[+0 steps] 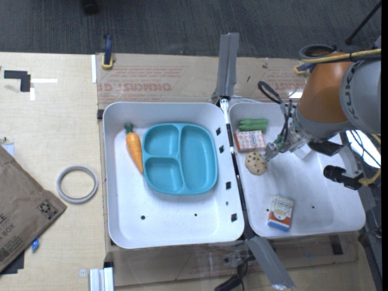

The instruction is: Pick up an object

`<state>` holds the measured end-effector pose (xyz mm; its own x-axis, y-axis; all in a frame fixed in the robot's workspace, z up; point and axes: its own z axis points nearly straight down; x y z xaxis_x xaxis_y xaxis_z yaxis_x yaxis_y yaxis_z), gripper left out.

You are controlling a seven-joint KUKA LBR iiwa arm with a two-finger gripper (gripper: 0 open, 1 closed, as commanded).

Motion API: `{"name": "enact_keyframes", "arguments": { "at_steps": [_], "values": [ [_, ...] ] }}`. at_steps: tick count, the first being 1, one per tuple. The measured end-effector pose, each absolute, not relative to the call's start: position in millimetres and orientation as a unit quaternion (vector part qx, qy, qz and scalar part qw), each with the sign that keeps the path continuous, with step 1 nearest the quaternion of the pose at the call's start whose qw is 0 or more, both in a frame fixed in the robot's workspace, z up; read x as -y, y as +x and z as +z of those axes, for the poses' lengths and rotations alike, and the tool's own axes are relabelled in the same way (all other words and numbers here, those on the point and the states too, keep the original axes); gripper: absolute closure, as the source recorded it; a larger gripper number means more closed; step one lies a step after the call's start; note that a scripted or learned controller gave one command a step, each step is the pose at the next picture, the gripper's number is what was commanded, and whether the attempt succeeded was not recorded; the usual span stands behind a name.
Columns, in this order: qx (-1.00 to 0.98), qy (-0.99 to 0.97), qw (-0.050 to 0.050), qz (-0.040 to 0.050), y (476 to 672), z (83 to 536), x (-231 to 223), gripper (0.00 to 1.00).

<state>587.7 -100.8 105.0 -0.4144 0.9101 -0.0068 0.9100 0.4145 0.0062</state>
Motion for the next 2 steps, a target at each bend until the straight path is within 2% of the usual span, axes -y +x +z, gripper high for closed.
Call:
{"name": "enact_keyframes", "arguments": {
  "at_steps": [1,2],
  "values": [
    [-0.623,0.782,0.0,-0.001,608.6,99.1,123.2,1.0],
    [-0.623,0.782,0.0,-0.0012,608.6,99.2,123.3,0.0]
  ]
}}
